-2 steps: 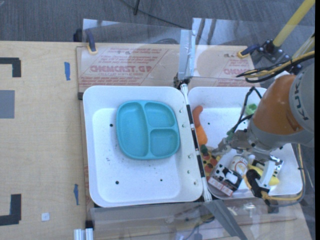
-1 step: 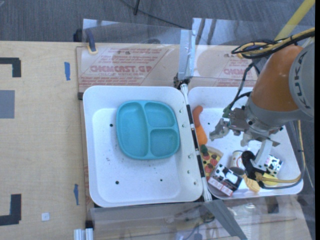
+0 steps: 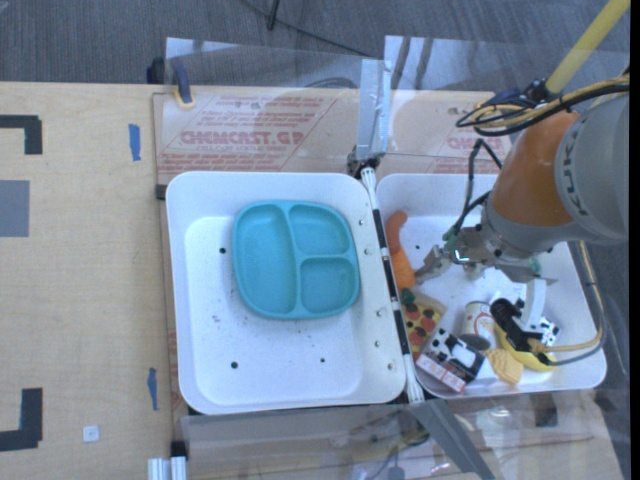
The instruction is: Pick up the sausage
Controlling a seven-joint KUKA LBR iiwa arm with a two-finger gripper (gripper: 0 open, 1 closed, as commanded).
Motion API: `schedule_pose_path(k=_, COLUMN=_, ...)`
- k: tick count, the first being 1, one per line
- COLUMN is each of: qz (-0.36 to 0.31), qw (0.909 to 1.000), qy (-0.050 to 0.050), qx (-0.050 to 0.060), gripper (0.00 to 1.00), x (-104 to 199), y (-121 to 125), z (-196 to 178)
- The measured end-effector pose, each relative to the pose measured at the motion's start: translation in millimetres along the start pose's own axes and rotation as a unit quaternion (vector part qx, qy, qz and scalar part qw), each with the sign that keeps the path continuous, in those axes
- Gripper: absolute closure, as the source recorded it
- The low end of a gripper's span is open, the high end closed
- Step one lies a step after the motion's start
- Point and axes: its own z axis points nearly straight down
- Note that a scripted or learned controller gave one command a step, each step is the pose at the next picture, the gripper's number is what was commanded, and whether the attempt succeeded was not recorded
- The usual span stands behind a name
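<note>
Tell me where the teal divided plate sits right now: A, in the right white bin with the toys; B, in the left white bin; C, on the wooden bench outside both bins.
B: the teal plate lies flat inside the left bin, while the arm and the small food toys are over in the right bin.

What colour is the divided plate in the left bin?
Teal, a rounded three-compartment plastic plate, clear in the camera view.
</note>
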Motion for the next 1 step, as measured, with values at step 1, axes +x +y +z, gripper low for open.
schedule_pose_path(k=1, qz=0.000, qw=1.0000, qy=0.000, qx=0.000, gripper=0.00, x=0.0, y=0.0, z=0.0)
